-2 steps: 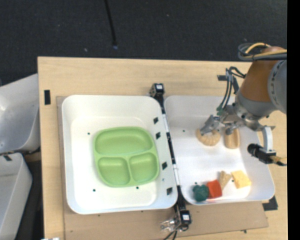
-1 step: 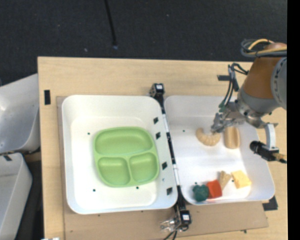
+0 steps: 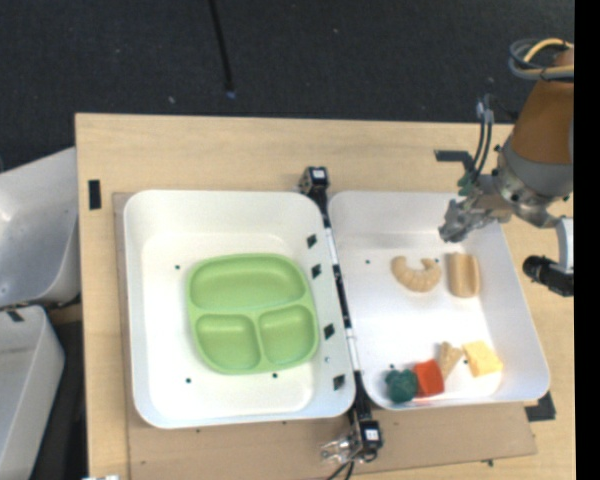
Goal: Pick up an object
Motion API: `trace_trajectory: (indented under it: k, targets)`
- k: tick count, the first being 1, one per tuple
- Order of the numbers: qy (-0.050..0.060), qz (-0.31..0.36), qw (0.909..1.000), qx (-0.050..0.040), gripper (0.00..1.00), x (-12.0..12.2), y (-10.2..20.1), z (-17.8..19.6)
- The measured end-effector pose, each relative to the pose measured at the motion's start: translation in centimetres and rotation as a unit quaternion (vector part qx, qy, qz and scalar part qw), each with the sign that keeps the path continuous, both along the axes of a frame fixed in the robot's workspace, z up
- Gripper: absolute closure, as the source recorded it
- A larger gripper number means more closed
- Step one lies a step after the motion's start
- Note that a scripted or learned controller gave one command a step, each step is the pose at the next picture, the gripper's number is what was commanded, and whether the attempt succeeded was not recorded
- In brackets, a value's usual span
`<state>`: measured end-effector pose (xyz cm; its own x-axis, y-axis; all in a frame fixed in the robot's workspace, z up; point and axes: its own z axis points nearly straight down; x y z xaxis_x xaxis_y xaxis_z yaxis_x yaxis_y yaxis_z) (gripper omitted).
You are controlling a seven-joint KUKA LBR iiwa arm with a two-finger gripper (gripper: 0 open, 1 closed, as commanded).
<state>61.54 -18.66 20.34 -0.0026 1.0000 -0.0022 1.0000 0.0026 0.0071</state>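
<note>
The wooden bench [image 3: 200, 148] carried two shallow white bins side by side as the grey KUKA arm [image 3: 542, 133] reached in from the right. The left bin [image 3: 150, 268], well away to the claw's left, held a green sectioned plate [image 3: 252, 311]. The right bin [image 3: 510, 368] lay directly beneath the claw [image 3: 460, 223], which hung over the bin's upper right part; whether it stood open or closed could not be told from where I stood, and nothing was seen in it.

Just below and left of the claw lay a tan curved pastry-shaped toy [image 3: 416, 273], with a tan loaf-shaped piece [image 3: 463, 274] just below the claw, touching or nearly touching it. Well below, along the bin's near wall, sat a yellow block [image 3: 482, 359], a small tan piece [image 3: 448, 356], a red block [image 3: 428, 377] and a green lump [image 3: 401, 384].

The loaf-shaped piece looked the nearest candidate: probably light, stiff plastic and a little slippery, best taken across its narrow width at mid-length.
</note>
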Motion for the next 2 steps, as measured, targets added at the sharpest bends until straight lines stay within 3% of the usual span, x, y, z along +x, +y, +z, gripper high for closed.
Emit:
trace_trajectory:
  k: [1,2]
  targets:
    - [0.001,0.0,1.0,0.0002,1.0,0.1,-0.1,4.5]
    - [0.003,0.002,1.0,0.0013,1.0,0.2,5.2,4.4]
